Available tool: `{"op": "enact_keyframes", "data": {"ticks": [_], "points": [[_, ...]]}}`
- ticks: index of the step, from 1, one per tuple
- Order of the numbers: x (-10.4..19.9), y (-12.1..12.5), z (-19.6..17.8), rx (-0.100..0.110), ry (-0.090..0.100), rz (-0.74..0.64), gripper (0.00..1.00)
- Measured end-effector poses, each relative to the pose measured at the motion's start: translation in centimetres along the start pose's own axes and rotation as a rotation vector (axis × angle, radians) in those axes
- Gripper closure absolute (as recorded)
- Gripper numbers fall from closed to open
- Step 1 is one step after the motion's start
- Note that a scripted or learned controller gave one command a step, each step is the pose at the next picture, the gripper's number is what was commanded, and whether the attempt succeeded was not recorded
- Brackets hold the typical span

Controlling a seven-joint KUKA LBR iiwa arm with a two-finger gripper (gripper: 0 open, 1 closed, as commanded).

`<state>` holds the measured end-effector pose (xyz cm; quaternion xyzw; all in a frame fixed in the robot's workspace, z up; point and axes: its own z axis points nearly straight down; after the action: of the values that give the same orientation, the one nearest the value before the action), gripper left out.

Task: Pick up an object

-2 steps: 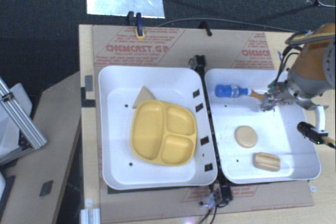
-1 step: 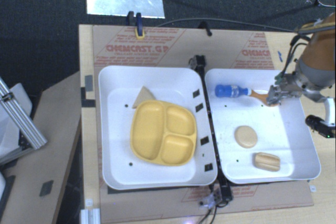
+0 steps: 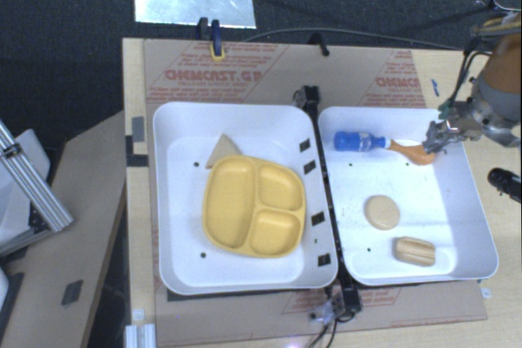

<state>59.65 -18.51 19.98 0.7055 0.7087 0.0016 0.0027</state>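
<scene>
Nearest the camera in the right white bin (image 3: 481,253) lies a tan, bread-roll-shaped block (image 3: 414,250), and just beyond it, a little to the left, a pale round biscuit-like disc (image 3: 382,212); the two are near each other but apart. Across the divider, the left white bin (image 3: 175,200) holds a yellow plastic plate with three compartments (image 3: 254,206), with a tan wedge (image 3: 222,149) peeking out from under its far left edge. Farther back in the right bin a blue plastic bottle with a white cap (image 3: 357,142) lies on its side, and right beside its cap end is an orange-brown wooden spoon (image 3: 412,151), its bowl toward the right.

At the far right of that bin the gripper (image 3: 436,136) sits low over the spoon's bowl end. Its tips are dark and blurred against the spoon, so how wide they stand and whether anything is between them cannot be told.

The spoon looks like the target. Judging from its flat, shallow lie on the bin floor, a good grasp would need the tips straddling the narrow neck across its width, reaching right down to the floor before closing. The bottle cap touching or nearly touching the handle end could be nudged; a straight vertical lift would avoid dragging it.
</scene>
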Motion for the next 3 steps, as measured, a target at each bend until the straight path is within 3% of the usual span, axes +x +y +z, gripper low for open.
{"op": "enact_keyframes", "data": {"ticks": [1, 3], "points": [[-0.1, -0.2, -4.4, 0.001, 0.000, 0.000, 1.00], [10.6, -3.2, -2.3, 0.007, 0.004, -0.004, 1.00]]}}
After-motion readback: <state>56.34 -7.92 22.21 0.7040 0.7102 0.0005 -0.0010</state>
